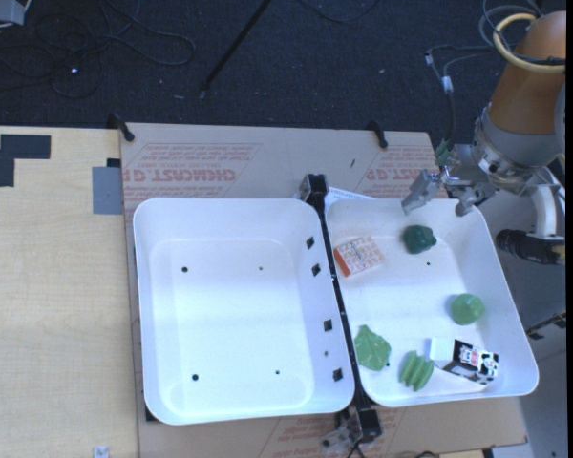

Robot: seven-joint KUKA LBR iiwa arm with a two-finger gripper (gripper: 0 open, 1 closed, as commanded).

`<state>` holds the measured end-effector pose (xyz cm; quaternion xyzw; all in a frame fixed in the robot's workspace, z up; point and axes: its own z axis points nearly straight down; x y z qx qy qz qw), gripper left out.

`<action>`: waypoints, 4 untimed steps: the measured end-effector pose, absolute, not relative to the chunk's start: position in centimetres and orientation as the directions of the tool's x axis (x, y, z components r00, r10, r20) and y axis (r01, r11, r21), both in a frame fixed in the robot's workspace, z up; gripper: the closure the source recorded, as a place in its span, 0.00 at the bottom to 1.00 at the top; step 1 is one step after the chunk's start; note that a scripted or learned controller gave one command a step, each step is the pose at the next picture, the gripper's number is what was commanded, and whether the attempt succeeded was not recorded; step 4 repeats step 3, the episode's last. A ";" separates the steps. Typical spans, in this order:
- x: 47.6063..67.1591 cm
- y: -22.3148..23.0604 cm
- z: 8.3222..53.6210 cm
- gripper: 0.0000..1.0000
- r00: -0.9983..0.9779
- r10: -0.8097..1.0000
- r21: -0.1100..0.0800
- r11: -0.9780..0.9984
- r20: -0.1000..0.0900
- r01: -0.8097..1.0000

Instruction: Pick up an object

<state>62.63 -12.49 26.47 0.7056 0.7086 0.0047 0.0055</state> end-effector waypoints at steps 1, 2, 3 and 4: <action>64.3 -11.6 14.7 0.00 -0.005 1.000 -0.007 0.005 0.001 1.000; 58.2 -6.8 22.7 0.00 -0.004 1.000 0.001 0.004 0.002 1.000; 51.7 -12.8 20.8 0.00 0.006 1.000 -0.008 -0.006 0.000 1.000; 51.7 -12.8 20.8 0.00 0.006 1.000 -0.008 -0.006 0.000 1.000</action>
